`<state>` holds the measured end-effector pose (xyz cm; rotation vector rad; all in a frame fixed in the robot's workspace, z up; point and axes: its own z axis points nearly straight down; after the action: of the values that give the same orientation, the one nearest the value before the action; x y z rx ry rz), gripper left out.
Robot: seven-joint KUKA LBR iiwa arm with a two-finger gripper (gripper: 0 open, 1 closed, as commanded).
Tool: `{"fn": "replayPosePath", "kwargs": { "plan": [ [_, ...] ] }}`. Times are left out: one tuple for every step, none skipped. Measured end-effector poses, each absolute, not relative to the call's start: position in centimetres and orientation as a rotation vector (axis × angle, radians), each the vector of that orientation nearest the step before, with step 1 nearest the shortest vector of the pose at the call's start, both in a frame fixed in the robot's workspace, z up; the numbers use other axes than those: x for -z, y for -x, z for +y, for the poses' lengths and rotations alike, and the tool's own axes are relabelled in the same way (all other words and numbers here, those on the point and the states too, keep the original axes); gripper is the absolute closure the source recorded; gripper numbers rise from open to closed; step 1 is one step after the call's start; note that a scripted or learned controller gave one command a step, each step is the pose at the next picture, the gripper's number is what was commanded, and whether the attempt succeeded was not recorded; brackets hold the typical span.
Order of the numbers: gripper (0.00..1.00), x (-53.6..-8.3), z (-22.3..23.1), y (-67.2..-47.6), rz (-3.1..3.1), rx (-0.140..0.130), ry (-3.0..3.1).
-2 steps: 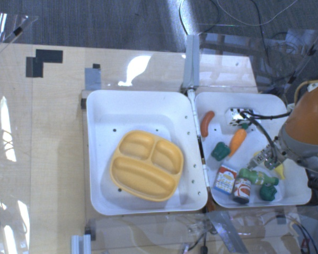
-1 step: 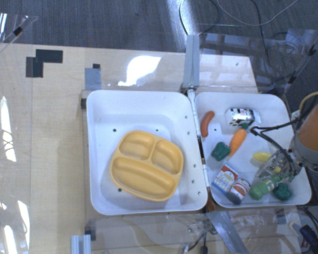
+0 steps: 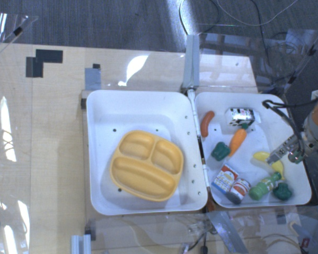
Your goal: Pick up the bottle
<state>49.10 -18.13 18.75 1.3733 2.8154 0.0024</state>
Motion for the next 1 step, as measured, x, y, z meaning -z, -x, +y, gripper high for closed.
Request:
{"fn": "replayPosePath", "kwargs": {
  "plan": [
    [0.00,-18.74,-18.14,-49.09,2.815,-0.003,-1.375]
  ]
}}
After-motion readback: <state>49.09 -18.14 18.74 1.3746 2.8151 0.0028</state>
